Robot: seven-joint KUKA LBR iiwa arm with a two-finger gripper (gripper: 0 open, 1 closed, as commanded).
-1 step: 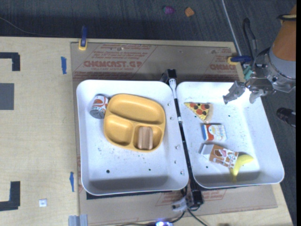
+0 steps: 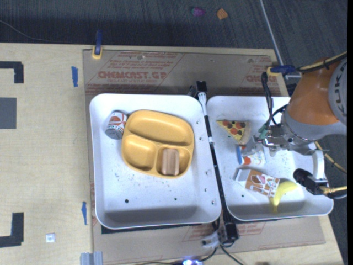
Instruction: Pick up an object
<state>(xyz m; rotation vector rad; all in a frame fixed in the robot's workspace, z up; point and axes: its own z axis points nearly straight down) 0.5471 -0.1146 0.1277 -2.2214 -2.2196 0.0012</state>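
The right bin (image 2: 287, 213) holds a toy pizza slice (image 2: 234, 128) at its back left. A small red, white and blue tube (image 2: 251, 160) lies in its middle. Nearer the front are a brown printed packet (image 2: 260, 183) and a yellow banana-like fruit (image 2: 282, 192). My gripper (image 2: 265, 138) hangs over the middle of this bin, just right of the pizza slice and above the tube. The grey wrist and the orange band (image 2: 311, 101) cover the bin's right part.
The left bin (image 2: 154, 211) holds a yellow divided plate (image 2: 144, 131) with a brown block (image 2: 169, 162) in one compartment. A crushed can (image 2: 115, 125) lies at the plate's left. A black clamp (image 2: 199, 90) sits where the two bins meet at the back.
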